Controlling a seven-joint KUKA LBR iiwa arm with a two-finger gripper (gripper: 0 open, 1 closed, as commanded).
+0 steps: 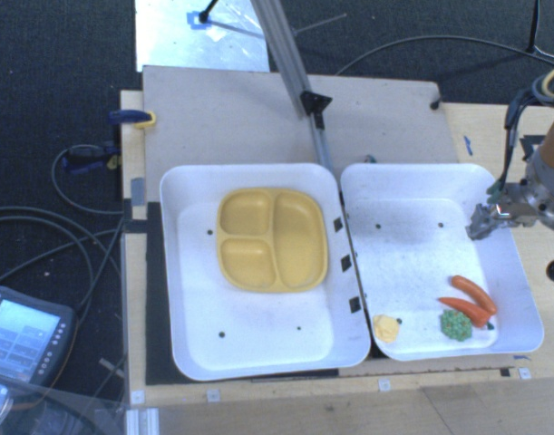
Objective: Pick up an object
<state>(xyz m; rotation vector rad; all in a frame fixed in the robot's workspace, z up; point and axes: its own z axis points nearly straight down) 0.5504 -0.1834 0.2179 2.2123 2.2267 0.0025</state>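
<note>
Orange plastic carrots (471, 299) and a green toy broccoli floret (455, 324) lay below the tool (488, 217), well apart from it. Its grip state could not be told. It probably needed to centre over one item before descending.

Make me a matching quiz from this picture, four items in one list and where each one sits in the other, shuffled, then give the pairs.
Items:
1. yellow tray
2. broccoli
3. claw
4. carrots

Places:
A. right bin's near right corner
B. over right bin's right rim
C. left bin
D. just beyond the broccoli

Pairs: 1-C, 2-A, 3-B, 4-D
</note>
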